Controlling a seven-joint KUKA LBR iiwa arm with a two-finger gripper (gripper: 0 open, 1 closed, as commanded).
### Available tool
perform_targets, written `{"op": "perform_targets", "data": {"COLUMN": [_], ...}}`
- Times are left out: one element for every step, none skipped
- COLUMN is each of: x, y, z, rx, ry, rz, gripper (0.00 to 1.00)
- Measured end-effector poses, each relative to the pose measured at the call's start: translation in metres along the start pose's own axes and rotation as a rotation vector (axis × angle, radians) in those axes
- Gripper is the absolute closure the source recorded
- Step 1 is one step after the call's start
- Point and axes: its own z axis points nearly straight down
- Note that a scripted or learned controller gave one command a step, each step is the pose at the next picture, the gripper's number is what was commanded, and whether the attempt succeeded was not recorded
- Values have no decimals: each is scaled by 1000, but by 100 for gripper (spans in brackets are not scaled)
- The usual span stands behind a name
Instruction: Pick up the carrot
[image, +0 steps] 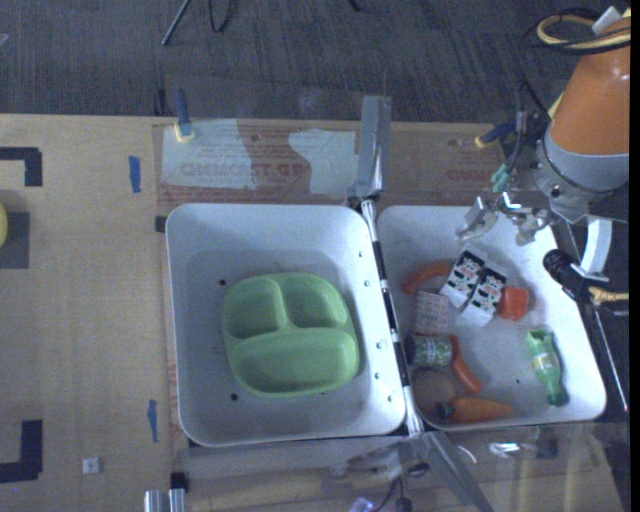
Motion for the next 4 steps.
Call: {"op": "perform_targets", "data": {"x": [-45,-117,-117,-117], "y": [-37,-98,-98,-98], "z": [29,121,120,120], "rx": [1,1,-1,-1], "ry": [-1,1,0,0], "rz": [-89,-135,-134,-134], "gripper": [0,0,0,0]}}
